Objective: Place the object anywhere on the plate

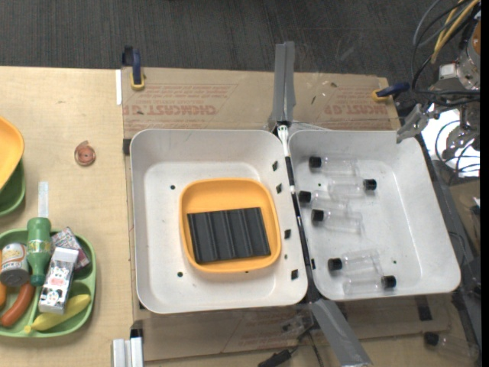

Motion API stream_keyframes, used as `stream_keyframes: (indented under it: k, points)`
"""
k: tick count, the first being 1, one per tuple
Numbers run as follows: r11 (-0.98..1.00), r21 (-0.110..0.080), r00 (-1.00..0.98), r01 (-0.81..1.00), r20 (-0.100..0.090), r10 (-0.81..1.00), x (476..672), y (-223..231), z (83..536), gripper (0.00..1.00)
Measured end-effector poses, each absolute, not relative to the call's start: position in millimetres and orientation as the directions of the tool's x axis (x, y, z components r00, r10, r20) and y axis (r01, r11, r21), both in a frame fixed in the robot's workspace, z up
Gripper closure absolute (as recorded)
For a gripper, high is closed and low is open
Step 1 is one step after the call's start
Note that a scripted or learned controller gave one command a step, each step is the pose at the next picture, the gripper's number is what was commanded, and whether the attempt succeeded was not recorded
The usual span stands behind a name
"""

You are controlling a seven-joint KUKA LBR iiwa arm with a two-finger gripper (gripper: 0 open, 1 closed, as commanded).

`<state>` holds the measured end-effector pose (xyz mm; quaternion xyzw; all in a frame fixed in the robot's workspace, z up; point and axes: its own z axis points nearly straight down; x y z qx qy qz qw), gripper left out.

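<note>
Dark ribbed object (229, 234) already flat on orange plate (195, 205) in left bin (153, 205), long axis left-right. Task reads as done. Arm wrist area at far right edge, well apart; gripper state: cannot tell. Right bin (428, 235) holds clear black-capped vials (340, 167). Green tray (84, 297) of toy food on tabletop (61, 113), left. Nothing in way.

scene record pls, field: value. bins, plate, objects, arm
left bin: holds orange plate
on plate: dark ribbed rectangular block, lying flat
right bin: several clear vials with black caps, scattered, on their sides
arm: gripper at upper right, over the right bin's far corner
left of bins: green tray of toy food
</note>
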<state>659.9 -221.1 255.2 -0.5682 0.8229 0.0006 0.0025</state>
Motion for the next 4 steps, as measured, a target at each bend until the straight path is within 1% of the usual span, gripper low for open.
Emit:
stream_keyframes:
  k: [1,2,3,4]
  points:
    - [0.079,-0.005,-0.079,-0.997,-0.005,-0.997,660.0,-221.1,310.0,0.0]
    - [-0.229,-0.002,0.229,-0.974,-0.005,-0.973,659.6,-220.9,284.2,0.0]
    - [-0.532,-0.003,0.532,-0.847,-0.005,-0.847,659.4,-201.3,256.2,0.0]
    - [-0.691,-0.004,0.691,-0.723,-0.002,-0.723,659.9,-212.2,265.4,0.0]
